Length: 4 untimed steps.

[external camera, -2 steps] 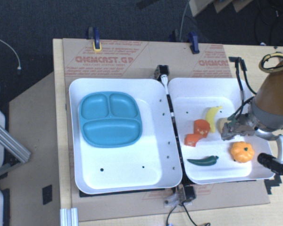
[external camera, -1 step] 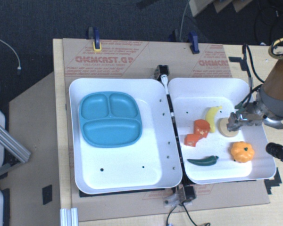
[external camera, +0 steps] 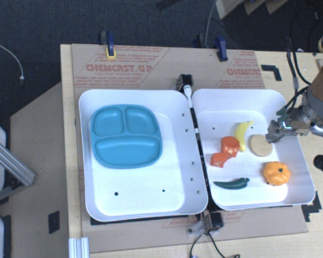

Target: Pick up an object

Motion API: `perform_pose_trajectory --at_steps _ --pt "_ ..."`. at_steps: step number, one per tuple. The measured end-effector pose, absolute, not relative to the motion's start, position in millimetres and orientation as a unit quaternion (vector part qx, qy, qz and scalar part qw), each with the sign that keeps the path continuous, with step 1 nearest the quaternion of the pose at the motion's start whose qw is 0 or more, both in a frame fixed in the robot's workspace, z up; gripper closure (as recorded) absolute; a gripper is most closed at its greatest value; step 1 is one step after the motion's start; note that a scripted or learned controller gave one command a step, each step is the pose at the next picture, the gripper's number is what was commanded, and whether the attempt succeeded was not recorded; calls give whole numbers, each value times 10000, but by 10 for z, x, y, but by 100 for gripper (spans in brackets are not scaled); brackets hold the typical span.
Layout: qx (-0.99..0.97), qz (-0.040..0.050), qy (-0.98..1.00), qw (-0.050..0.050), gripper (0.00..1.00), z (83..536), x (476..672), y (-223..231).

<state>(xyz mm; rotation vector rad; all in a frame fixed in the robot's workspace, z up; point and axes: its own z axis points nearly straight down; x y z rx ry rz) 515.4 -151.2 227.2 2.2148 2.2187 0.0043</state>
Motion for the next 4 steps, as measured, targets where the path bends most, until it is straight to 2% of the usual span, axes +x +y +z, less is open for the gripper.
perform_pose_trajectory --at_steps 1,2,4 --pt "7051 1 7091 -21 100 2188 5066 -969" --pt "7048 5 7094 -22 100 2229 4963 -394" --pt "7050 11 7092 -1 100 2347 4975 551"
